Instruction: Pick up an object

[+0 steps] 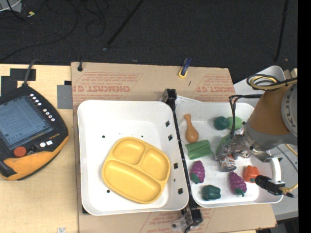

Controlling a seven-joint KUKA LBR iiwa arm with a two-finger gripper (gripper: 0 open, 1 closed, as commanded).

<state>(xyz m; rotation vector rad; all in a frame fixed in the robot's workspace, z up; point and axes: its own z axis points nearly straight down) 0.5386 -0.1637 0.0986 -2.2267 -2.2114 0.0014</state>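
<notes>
Low over right bin (pixel 272 200), gripper (pixel 227 163) sits among toys; finger state cannot tell. Green block (pixel 198 149) lies just left, long axis running left-right, slightly tilted. Purple grapes (pixel 197 171) below-left, drumstick (pixel 190 128) beyond. Yellow tray (pixel 136 170) in left bin.

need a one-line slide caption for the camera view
KUKA gripper lowered into the right bin among toy foods, beside a green block; yellow divided tray lies in the left bin.

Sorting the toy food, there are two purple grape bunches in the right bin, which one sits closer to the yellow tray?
The purple bunch beside the divider, below the green block; the other bunch lies near the orange piece.
</notes>
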